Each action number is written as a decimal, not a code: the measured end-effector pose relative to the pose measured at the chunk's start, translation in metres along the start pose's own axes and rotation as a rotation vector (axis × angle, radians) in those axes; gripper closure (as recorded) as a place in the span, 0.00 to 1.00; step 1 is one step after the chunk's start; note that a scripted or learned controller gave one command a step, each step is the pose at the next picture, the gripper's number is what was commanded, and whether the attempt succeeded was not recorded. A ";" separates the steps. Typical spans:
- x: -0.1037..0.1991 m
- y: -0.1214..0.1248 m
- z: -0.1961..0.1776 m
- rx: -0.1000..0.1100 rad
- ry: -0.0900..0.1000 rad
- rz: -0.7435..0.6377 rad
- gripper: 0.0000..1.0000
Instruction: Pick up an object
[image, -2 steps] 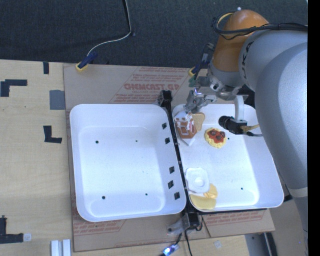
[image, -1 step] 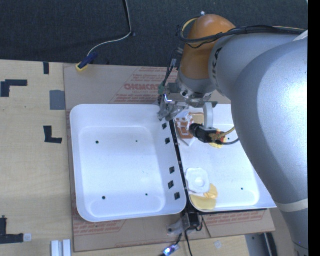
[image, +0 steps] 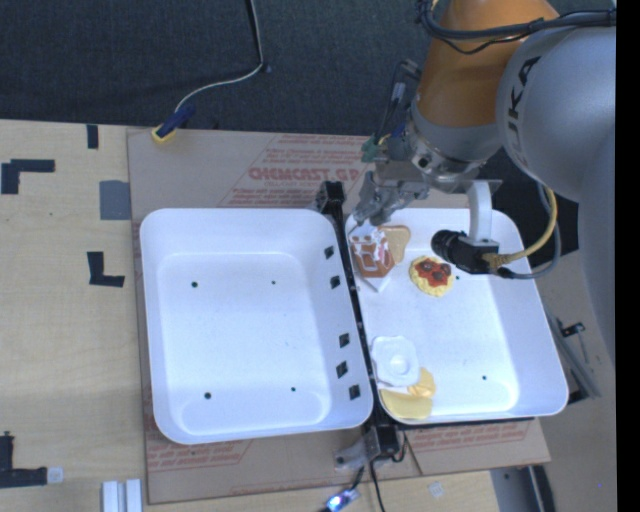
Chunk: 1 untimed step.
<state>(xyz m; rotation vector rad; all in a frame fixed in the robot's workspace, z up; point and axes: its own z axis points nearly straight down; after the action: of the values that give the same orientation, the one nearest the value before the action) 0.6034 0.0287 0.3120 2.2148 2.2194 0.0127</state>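
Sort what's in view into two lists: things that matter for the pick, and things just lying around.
Part of the job:
- gripper, low over the right bin's far left corner
- right bin
- brown-and-white toy right under the gripper
- pizza-like toy
- fried-egg toy
- yellow toy

Lying about:
- left bin
- yellow-and-blue cable end beyond the bins

My gripper (image: 368, 215) hangs just above a small clear packet with red-brown contents (image: 371, 253), at the far left corner of the right bin (image: 520, 345). Right of the packet: a pizza-slice toy (image: 432, 276). Near edge: a fried-egg toy (image: 396, 361), touching a yellow piece (image: 410, 400).
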 end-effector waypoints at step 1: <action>0.098 -0.022 0.095 0.020 0.000 -0.008 1.00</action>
<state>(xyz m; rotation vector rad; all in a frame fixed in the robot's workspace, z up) 0.5823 0.1265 0.2164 2.2158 2.2378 -0.0099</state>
